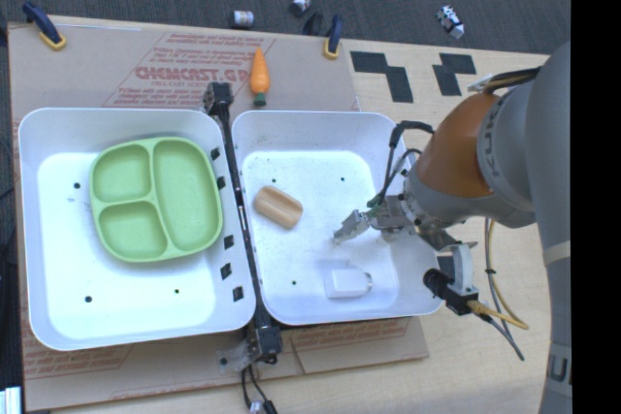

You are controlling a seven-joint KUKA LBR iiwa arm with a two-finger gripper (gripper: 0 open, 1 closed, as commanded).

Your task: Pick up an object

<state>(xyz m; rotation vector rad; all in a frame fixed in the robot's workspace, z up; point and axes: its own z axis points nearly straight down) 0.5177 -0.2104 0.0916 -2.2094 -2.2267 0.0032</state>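
Observation:
A tan bread-roll-shaped object (278,207) lies in the left part of the right bin (310,126). A small white block (347,282) rests near that bin's front edge. My gripper (351,227) hangs over the right bin's middle-right, between the two objects and apart from both. Nothing shows between its fingers. The arm's orange band (456,155) and grey body reach in from the right.
The left bin (58,305) holds a green divided plate (157,199). An orange carrot-like piece (258,73) lies on the cardboard behind the bins. Clamps and small bits lie along the bench's far edge. Cables (500,310) trail by the arm at the right.

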